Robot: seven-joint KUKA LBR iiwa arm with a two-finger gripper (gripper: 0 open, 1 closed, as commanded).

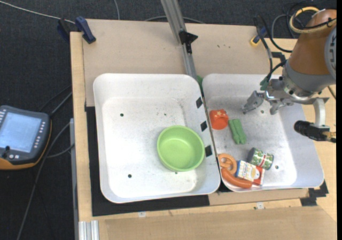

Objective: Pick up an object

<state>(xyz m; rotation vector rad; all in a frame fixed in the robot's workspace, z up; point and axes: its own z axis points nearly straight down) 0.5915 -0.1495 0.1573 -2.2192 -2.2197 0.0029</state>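
**benchrat:** so where's it at? The gripper (263,102) hangs over the back of the right bin (304,177), fingers spread apart with nothing between them and not touching anything. Looks to me like the approach step, pick not yet made

**kuka_fan:** agreed — empty and open. Nearest candidates are the orange cup (218,119) close to the divider and the green pickle-shaped thing (238,131) just beside it. Further toward the front edge there's a small can (261,158), a little carton (248,171) and an orange curved piece (228,170) all crowded together

**benchrat:** I'd say next move calls for shifting forward and left over one of those two, then straight down. The front cluster seems risky — stuff touching

**kuka_fan:** yep, and the green bowl (180,148) sits alone in the left bin (115,86), well apart from the arm
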